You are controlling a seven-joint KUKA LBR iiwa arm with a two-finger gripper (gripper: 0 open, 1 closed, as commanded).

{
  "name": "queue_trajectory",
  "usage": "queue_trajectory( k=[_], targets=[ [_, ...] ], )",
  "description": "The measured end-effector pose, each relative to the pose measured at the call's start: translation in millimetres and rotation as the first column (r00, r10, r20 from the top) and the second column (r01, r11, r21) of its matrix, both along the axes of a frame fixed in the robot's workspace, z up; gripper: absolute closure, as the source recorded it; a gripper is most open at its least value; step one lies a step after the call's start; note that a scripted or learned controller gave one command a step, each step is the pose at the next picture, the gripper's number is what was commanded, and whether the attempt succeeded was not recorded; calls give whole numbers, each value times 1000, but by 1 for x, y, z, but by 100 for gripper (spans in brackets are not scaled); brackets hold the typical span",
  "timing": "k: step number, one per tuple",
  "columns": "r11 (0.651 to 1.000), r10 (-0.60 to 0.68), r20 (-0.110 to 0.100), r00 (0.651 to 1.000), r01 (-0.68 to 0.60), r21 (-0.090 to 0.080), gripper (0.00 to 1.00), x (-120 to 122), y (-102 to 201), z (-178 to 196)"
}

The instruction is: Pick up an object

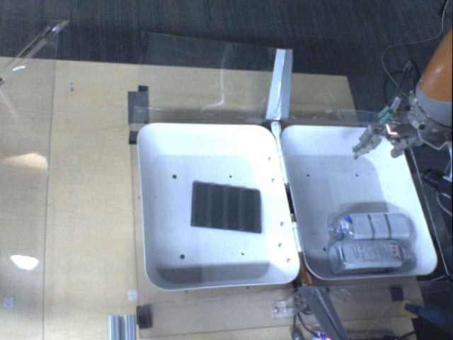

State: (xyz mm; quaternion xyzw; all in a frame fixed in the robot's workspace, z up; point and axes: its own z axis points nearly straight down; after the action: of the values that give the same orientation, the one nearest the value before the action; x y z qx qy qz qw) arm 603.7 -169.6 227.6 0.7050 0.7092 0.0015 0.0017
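End effector (380, 140): over the right bin's (318, 190) far edge, fingers spread, grasping nothing.
Plastic bottles (369, 243): two, side by side in the right bin's near corner, well apart from the end effector.
Left bin (163, 161): dark ridged pad (226, 207).

white bins (212, 140), dark ribbed pad (226, 207), clear bottles (371, 241).

Claw (382, 142) spread and empty over right bin's (318, 190) far corner; two plastic bottles (371, 243) lie near corner; left bin (156, 190) holds a dark ribbed pad (226, 207).
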Motion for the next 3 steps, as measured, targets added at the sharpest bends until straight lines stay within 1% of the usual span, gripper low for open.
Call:
queue_trajectory(
  k=[1,2,3],
  targets=[
    [948,318,0,948,-318,-2,0,-85,-13,-55],
    [853,522,6,853,-522,-8,0,-81,44,-138],
    [851,525,20,851,-525,-4,100,-77,51,-125]
  ],
)
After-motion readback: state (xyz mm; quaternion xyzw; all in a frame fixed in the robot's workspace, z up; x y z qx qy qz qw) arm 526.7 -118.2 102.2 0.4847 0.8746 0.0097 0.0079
